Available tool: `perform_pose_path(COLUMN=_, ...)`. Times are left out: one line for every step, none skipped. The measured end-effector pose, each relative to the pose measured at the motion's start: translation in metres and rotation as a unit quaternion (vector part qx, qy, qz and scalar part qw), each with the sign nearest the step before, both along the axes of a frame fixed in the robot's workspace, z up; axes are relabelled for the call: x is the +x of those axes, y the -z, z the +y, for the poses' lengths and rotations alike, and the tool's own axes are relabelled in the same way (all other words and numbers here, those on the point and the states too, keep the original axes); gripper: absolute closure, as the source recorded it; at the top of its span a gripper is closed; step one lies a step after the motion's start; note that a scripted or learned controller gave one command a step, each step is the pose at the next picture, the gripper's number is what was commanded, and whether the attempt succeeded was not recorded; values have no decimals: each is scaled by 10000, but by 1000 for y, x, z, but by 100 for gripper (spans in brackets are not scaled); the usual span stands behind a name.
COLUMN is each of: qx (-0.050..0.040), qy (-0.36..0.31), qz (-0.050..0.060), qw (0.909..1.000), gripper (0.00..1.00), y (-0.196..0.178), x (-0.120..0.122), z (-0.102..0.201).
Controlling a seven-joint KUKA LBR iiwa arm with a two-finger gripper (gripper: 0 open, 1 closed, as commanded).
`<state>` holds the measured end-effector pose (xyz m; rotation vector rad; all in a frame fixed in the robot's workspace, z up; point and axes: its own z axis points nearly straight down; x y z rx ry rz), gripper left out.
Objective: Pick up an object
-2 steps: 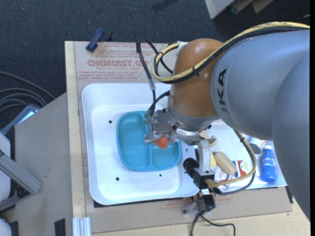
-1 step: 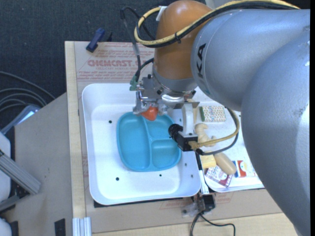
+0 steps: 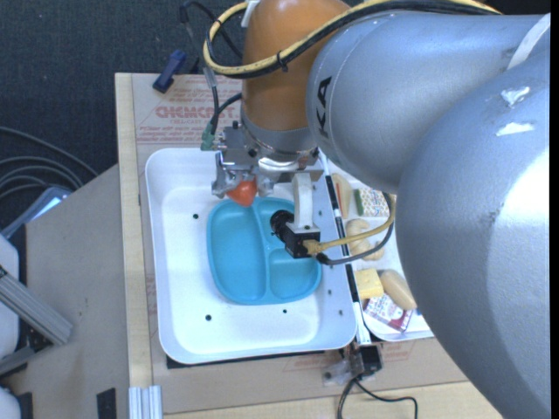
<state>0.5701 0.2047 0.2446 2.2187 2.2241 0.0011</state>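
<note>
The blue dish (image 3: 258,256) lies in the left bin (image 3: 175,260), gripper (image 3: 244,186) low at its far rim with something orange-red beneath, though its grip cannot be judged.

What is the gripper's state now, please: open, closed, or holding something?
Gripper: low in the left bin, at the blue tray's far end, by a small orange object; grasp cannot be told.

A blue plastic dish (image 3: 258,260) (2 compartments) lies flat in the left white bin (image 3: 179,260), open side up.
</note>
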Motion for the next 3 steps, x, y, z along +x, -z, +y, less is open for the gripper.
perform_pose_path(qx=-12, qy=25, qz=-3, qw=10000, gripper=100, y=24, x=48, z=-70)
perform_pose_path(qx=4, qy=1, qz=-1, qw=10000, gripper=100, y=29, x=52, z=-12)
perform_pose_path(qx=2, qy=-1, qz=22, qw=10000, gripper=100, y=-6, x=-48, z=21)
